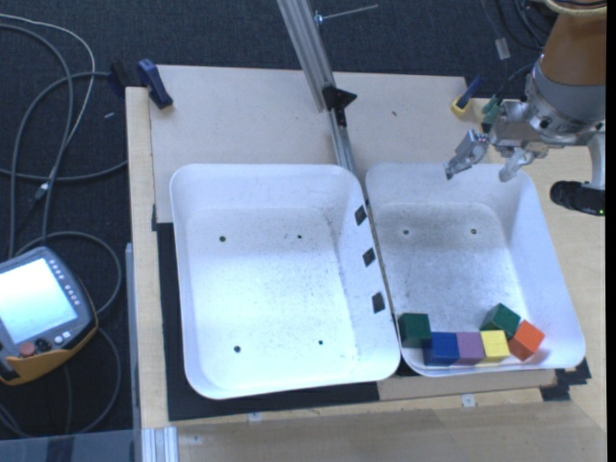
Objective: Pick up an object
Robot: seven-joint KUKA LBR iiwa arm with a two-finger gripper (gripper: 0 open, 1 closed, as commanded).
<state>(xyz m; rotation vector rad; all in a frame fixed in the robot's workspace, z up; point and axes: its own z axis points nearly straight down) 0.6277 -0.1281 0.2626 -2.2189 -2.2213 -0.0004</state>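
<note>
Gripper [486, 161] over far rim of right bin [452, 258], fingers spread wide, nothing betw them. Blocks [470, 340] clustered at near wall. Best bet: drop on orange block [526, 339], end of row, approach vertical.

A pale wooden bench [250, 114] is standing on dark carpeted floor [58, 104], with light falling evenly over it. Grey cables [58, 65] are looping across the floor at the left, and a handheld control pendant [38, 311] with a lit screen is lying near the bench's left edge. A slanted aluminium rail [303, 41] is crossing the bench top, and a blue clamp [154, 83] is gripping its far left corner.
</note>
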